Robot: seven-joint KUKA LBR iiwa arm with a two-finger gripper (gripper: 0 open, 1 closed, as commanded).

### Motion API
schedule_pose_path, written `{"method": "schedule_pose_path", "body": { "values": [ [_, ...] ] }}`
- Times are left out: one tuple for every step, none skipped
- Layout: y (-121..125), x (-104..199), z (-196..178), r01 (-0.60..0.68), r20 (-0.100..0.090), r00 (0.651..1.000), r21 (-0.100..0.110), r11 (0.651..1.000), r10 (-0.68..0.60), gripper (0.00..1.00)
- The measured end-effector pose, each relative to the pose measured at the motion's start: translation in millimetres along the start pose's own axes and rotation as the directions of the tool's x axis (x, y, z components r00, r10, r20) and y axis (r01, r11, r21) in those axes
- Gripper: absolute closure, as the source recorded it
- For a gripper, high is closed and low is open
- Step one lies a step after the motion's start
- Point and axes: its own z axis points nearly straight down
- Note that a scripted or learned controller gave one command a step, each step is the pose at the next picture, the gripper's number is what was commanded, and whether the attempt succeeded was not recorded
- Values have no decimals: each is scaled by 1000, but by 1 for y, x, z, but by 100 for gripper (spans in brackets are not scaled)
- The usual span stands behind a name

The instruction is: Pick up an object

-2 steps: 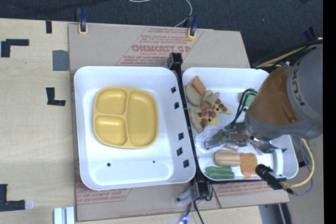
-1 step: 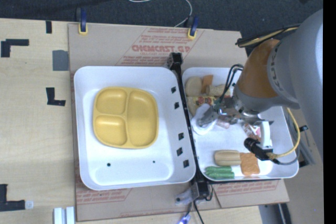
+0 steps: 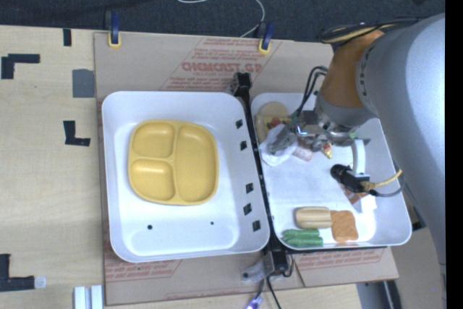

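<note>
Two white bins sit side by side. The gripper (image 3: 293, 140) hangs over the right bin (image 3: 391, 224) near its upper left; I cannot tell its state. At that bin's 6 o'clock lie a tan bread roll (image 3: 312, 216), long axis 3-to-9, a green bean pod (image 3: 302, 237) parallel below, and an orange piece (image 3: 345, 226). The left bin (image 3: 119, 112) holds a yellow divided plate (image 3: 173, 161).

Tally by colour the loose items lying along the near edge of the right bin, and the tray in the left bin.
Yellow divided tray: 1
Tan bread-like piece: 1
Orange piece: 1
Green bean-like piece: 1
Total: 4
The items under the gripper are too cluttered to count.
</note>
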Motion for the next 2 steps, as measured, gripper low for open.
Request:
{"method": "schedule_pose_path", "body": {
  "values": [
    [50,-2,1,1,-5,1000,53,999,-1,0],
    [48,-3,-9,2,-4,1000,64,998,-1,100]
  ]
}}
